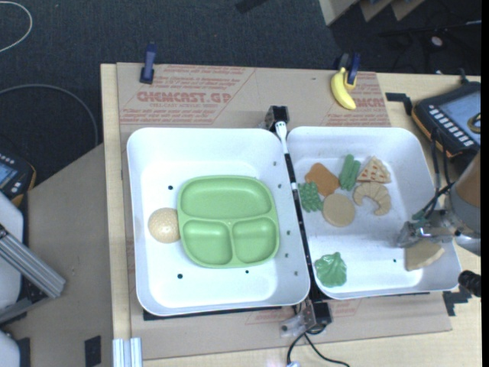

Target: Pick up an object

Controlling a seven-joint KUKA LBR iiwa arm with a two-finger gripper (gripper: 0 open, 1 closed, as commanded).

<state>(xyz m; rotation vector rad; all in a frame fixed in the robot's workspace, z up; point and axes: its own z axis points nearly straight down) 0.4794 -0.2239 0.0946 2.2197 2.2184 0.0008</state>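
My gripper [415, 234] hangs low over the right edge of the right bin [359, 140], with the grey arm [467, 205] coming in from the right. A tan wedge-shaped piece [423, 258] lies just below and in front of it, close to or touching it; I cannot tell which. Further left in this bin lie a croissant [373, 197], a tan sandwich wedge [374, 171], a green pickle [349, 171], an orange piece [322, 178], a round tan biscuit [338, 210], a green broccoli [309, 196] and a green lettuce leaf [330, 269].
The left bin [153, 147] holds a green divided tray [228, 220] and a tan round bun [163, 225] beside it. A yellow banana [343, 90] lies on the board behind the right bin. A dark device [451, 121] sits at the far right.
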